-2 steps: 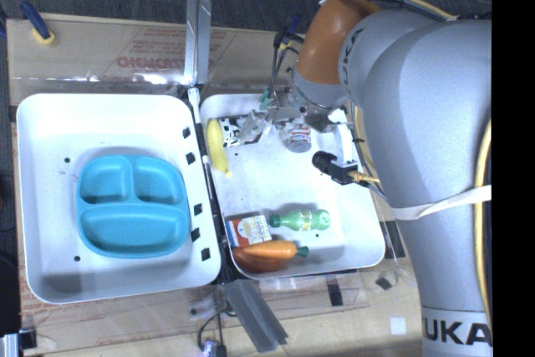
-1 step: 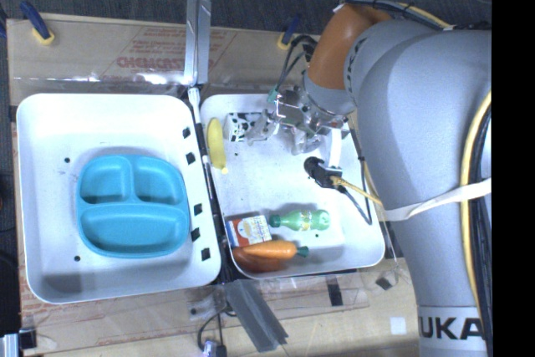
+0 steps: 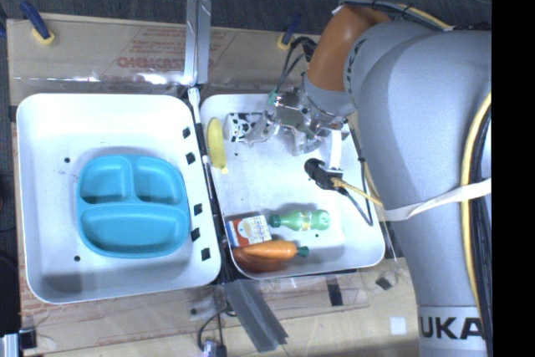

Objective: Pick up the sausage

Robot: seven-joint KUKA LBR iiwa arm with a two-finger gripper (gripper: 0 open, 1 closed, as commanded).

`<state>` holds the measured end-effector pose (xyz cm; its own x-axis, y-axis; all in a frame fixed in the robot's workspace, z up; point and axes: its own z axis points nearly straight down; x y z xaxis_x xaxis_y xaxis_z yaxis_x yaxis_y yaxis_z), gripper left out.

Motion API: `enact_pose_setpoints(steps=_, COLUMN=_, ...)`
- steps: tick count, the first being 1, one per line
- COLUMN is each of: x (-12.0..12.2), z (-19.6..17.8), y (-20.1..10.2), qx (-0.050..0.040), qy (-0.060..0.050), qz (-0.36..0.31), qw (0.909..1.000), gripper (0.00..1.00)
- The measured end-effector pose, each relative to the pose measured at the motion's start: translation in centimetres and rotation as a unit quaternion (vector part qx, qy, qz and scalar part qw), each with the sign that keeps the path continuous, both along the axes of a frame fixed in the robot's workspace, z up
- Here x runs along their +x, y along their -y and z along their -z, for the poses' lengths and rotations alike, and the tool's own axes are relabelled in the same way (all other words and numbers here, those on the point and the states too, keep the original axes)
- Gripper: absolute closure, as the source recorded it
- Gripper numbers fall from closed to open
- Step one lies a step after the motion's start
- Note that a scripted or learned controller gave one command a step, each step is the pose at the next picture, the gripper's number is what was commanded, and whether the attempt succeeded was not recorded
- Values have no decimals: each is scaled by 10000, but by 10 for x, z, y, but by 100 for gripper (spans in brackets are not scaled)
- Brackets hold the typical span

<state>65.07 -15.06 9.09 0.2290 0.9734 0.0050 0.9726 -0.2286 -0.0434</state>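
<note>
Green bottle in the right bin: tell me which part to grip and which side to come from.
Grip the green bottle across the middle of its body, coming straight down from above. It lies on its side, long axis running left to right in the camera view, so the fingers should close across its narrow width. The carrot lies close on its near side, so that finger will likely have little room.

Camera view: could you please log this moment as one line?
gripper: over right bin, far end | banana: left wall | bottle: near wall

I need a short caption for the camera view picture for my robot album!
Grey robot arm reaches into right white bin holding toy food; blue divided tray sits in left bin.
</note>
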Motion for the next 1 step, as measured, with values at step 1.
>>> enact_pose_setpoints(steps=1, x=1, z=-8, y=-2, qx=-4, qy=24, qz=-28, qw=10000, gripper=100)
